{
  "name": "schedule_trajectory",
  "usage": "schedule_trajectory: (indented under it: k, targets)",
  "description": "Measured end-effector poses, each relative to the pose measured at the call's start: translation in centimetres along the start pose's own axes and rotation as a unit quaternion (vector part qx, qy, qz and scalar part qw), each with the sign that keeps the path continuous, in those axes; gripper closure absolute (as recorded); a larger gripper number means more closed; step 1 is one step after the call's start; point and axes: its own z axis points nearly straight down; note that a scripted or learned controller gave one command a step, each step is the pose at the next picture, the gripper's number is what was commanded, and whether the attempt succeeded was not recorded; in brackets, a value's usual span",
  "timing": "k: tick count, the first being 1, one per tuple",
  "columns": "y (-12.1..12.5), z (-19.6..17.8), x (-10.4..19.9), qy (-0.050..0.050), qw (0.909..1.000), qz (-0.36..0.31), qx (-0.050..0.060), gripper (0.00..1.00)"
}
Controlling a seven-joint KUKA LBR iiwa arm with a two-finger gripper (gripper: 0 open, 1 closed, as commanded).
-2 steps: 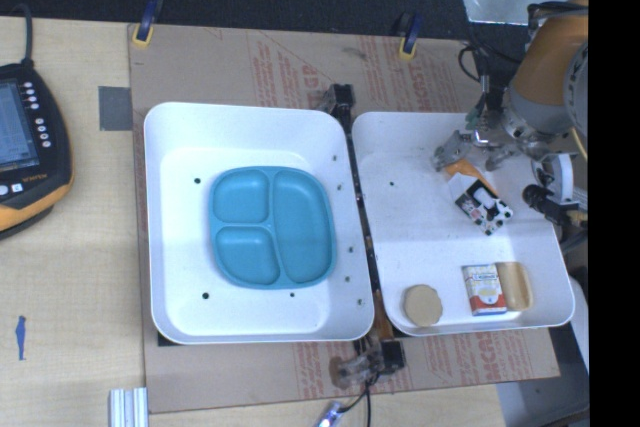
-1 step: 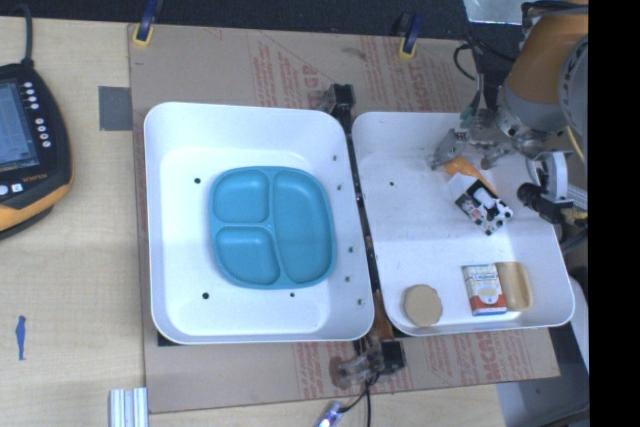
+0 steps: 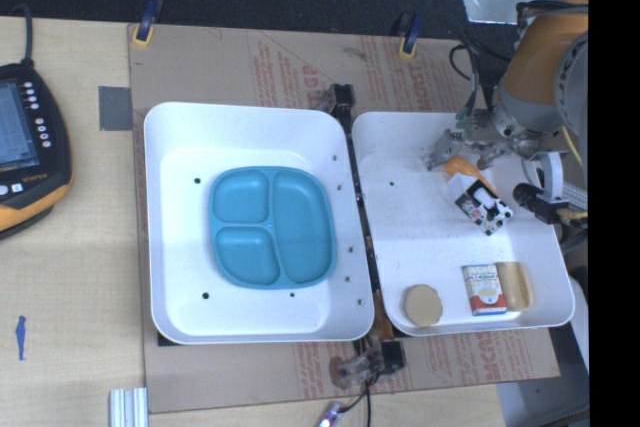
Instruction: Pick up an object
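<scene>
I have the gripper (image 3: 477, 158) low over the right bin (image 3: 400, 215), near its far right corner, with an orange piece (image 3: 458, 166) and a small black-and-white object (image 3: 484, 208) just under and beside it. From this slant I cannot tell how wide the end effector stands, nor whether anything sits in it.

I'd come straight down on the black-and-white object, centred, and close before lifting.

Room is tight: the bin's far wall and right wall are both near, so any approach should stay vertical. Along the near edge lie 1 tan disc (image 3: 422, 305) and 1 small carton (image 3: 485, 289), well apart from the gripper. The left bin (image 3: 180, 145) carries 1 blue divided plate (image 3: 272, 226).
</scene>
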Motion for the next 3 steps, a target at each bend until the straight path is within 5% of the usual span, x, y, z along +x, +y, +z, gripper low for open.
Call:
schedule_trajectory:
  k: [3]
  targets:
    - [0.01, -0.01, 0.59, 0.000, 1.0000, 0.000, -0.001, 0.00]
